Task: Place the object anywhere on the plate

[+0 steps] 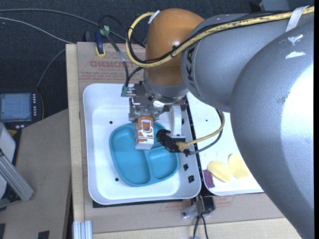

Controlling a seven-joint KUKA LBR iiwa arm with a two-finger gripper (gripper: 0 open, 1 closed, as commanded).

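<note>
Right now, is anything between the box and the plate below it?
Nothing visible. The box hangs under the pincer, directly over the blue plate in the left bin; the plate's compartments look bare.

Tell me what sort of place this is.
Probably a robotics lab test bench: a grey arm reaches over two white bins, loose cables trail across the dark floor, and a small monitor sits at left.

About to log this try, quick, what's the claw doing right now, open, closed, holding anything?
Claw: shut on the small orange and white box, which hangs between its fingers over the blue plate.
</note>
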